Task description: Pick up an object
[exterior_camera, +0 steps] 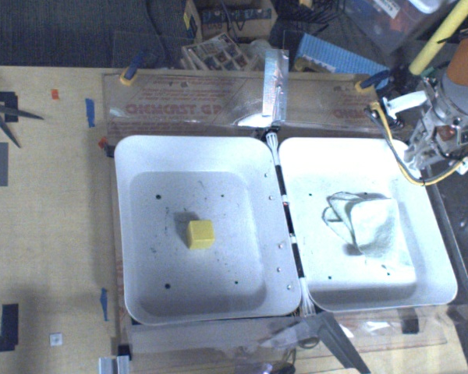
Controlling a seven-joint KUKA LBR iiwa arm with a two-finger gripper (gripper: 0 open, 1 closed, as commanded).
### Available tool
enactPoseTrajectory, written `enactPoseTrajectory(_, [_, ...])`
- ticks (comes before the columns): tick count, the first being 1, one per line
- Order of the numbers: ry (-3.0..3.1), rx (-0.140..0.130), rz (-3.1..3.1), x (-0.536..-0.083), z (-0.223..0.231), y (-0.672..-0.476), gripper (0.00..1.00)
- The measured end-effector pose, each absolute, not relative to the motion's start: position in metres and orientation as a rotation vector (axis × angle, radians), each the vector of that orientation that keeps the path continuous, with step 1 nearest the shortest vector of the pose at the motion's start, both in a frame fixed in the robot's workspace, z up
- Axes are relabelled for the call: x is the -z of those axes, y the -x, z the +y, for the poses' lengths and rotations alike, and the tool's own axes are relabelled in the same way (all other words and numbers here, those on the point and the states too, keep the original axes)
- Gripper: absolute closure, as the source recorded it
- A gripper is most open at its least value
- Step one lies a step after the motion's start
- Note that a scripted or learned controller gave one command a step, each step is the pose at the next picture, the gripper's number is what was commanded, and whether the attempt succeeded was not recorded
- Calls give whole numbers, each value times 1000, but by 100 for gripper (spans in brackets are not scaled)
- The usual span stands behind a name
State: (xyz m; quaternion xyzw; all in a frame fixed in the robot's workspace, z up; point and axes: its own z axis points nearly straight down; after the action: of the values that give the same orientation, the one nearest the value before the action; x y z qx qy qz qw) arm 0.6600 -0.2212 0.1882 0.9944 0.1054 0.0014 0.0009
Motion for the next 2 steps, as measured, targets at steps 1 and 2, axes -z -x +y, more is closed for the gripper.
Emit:
enactPoseTrajectory(1, [-3121, -7, 335, -199, -221, -661, 100])
enactPoseTrajectory(2, [-3124, -3, 322, -205, -222, -659, 100])
